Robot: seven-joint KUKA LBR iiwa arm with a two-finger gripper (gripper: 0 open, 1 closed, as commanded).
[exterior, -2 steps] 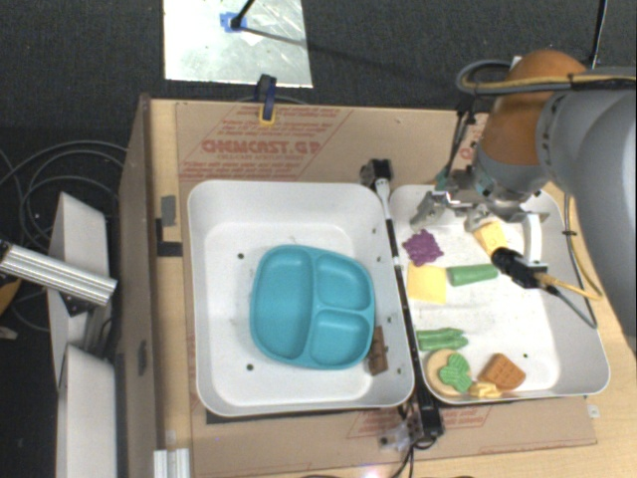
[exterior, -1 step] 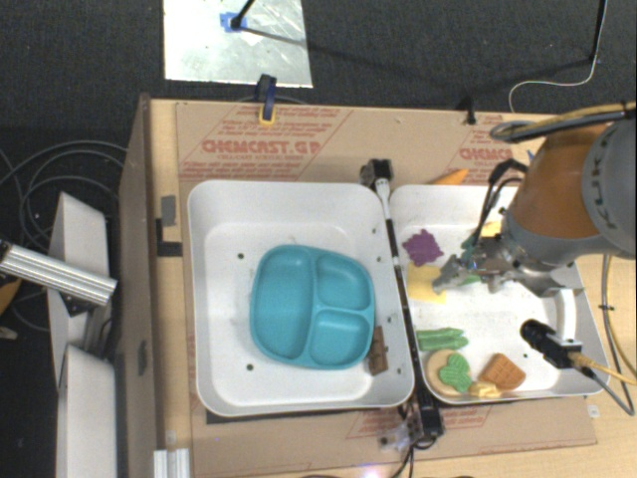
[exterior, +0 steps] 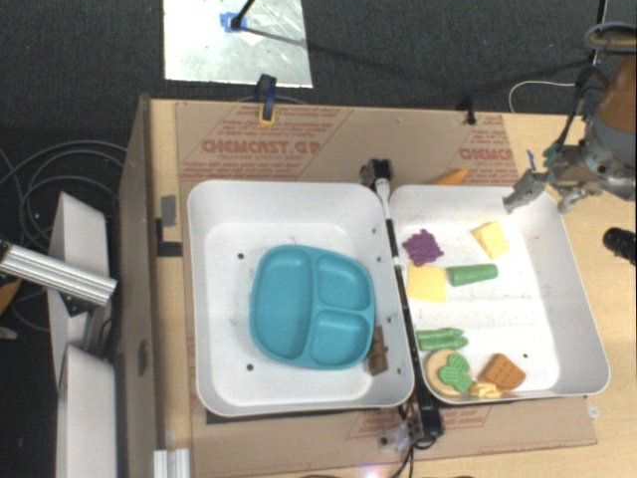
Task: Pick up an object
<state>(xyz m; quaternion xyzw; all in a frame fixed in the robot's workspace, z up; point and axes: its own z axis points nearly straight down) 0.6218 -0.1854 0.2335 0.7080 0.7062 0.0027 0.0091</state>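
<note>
A small tan bowl (exterior: pixel 463 378) sits at the near edge of the right bin (exterior: pixel 572 307), holding a green piece and a brown waffle-like piece (exterior: pixel 503 371). Two white bins lie side by side on a cardboard-covered counter (exterior: pixel 299 137) above dark carpet. The left bin (exterior: pixel 214 267) carries one teal divided plate (exterior: pixel 311 307). The right bin also holds purple grapes (exterior: pixel 423 246), two yellow pieces, and a green cylinder (exterior: pixel 472 275). The claw (exterior: pixel 545 189) hovers over the bin's far right corner, fingers apart, gripping nothing.

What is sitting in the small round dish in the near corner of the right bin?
The dish holds a green piece, a brown waffle-like piece and a small yellow bit. They cover most of its floor.
</note>
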